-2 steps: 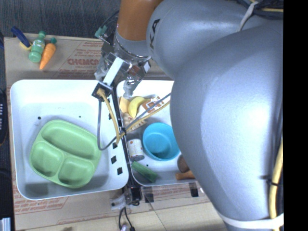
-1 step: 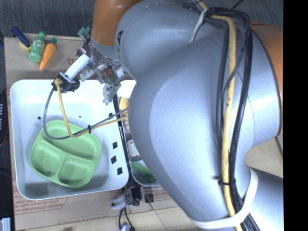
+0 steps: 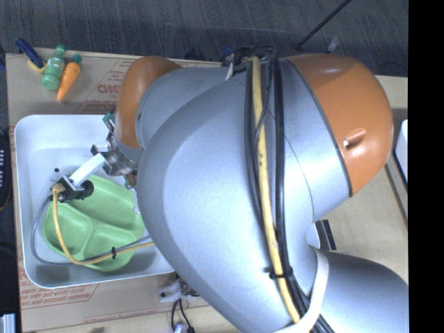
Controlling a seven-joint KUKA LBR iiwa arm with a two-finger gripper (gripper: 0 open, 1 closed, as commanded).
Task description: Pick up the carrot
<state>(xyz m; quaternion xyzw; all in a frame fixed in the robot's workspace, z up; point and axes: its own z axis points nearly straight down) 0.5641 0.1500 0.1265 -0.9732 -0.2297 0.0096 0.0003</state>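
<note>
**Carrot lies outside the bins, arm over the left one**

A small orange toy carrot (image 3: pixel 67 80) with a green top lies on the brown bench (image 3: pixel 104 85), at its upper left corner as the camera sees it. It is outside both bins, just beyond the far rim of the shallow white left bin (image 3: pixel 24 134). The carrot is tilted, with its green end pointing up and to the right. Just beside it on the left is a green toy bottle (image 3: pixel 52 71); whether the two touch cannot be told. A little further towards the corner lies a blue and yellow thing (image 3: pixel 30 54), too small to name.

The big grey arm (image 3: pixel 229 186) with its orange band (image 3: pixel 354 116) reaches from the right across most of the bench to the left bin. Its gripper (image 3: pixel 123 161) hangs over the right side of that bin, largely hidden under the wrist. Whether it is open or closed cannot be told, nor whether it has hold of anything. It is well apart from the carrot.

A pale green moulded plastic dish (image 3: pixel 97 220) with shallow compartments lies in the left bin, towards its near rim. A sliver of the second white bin (image 3: pixel 401 141) shows past the arm on the right.
</note>
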